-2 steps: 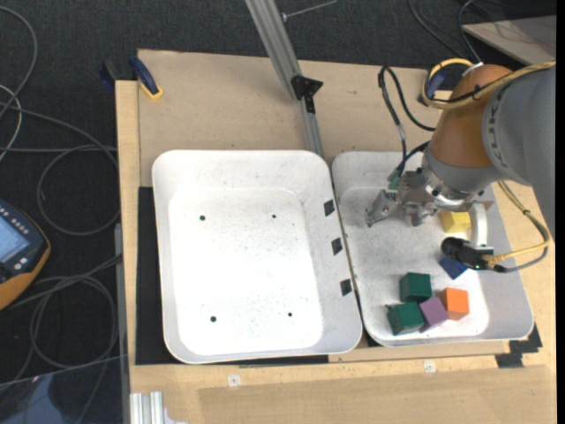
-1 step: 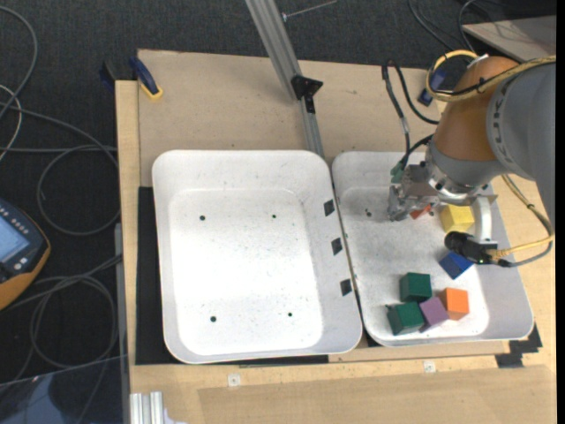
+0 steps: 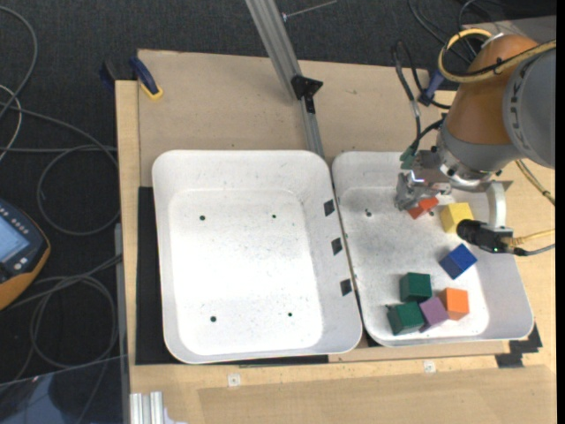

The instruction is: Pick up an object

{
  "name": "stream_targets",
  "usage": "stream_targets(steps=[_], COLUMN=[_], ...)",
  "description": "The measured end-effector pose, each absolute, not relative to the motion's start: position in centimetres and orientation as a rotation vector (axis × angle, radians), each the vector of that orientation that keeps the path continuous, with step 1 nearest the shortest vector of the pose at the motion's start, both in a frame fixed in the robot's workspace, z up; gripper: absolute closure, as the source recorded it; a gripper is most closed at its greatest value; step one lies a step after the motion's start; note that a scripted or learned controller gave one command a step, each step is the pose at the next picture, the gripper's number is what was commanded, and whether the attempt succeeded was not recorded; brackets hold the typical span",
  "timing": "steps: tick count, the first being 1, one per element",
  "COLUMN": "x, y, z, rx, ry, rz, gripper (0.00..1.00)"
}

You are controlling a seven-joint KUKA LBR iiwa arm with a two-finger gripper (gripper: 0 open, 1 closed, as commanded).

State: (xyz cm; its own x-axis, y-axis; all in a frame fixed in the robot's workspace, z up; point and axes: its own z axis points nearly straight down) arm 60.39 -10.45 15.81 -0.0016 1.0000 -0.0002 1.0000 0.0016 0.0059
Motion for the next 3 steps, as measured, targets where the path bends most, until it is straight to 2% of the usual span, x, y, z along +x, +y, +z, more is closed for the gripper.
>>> stream_targets(steps=[1,2,3], x=[61.0,60.6,60.5], y=[-10.8,-10.6,-5.3], z=[20.4,26.7,26.7], rx=[2.216,2.214,2.215], ry=[2.219,2.218,2.229], rz=[0.007,0.009,0.004], gripper=[1.00,1.00,1.00])
